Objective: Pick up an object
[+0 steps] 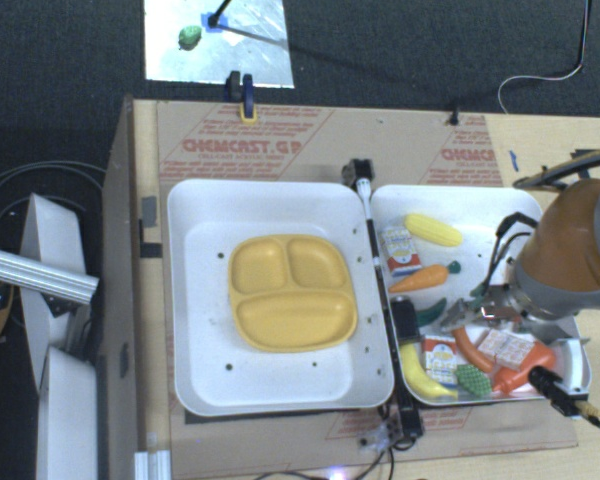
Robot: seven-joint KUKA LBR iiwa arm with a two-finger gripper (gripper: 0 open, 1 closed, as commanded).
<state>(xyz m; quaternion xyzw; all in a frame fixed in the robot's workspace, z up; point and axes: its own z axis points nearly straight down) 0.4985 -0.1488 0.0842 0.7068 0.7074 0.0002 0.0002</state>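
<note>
1. Cardboard (280, 133) printed with red lettering lies flat on the bench under both bins.
2. Left bin (195, 298), shallow and white, holds one thing: a yellow divided plate (290, 293) with three compartments, sitting near its middle.
3. Right bin (480, 203), also white, touches the left one along a dark seam and carries all the small toy food.
4. Arm (570, 248) comes in from the right, its orange band above the wrist hanging over the right bin's right half.
5. Gripper (490, 308) sits low among the items at the bin's middle right; whether it is open or closed cannot be told, since the metal parts blur into the clutter.
6. Corn cob (432, 230), yellow, lies near the far wall of the right bin.
7. Banana (420, 373), yellow, curves along the near left corner.
8. Carrot (420, 278), orange with a green tip, lies slanted below the corn, well clear of the gripper.
9. Small carton (400, 248), white with red and blue print, rests just beside the carrot against the left wall.
10. Sausage (472, 348), reddish, lies just below the gripper, beside a green textured piece (472, 380) and another printed packet (440, 358).
</note>
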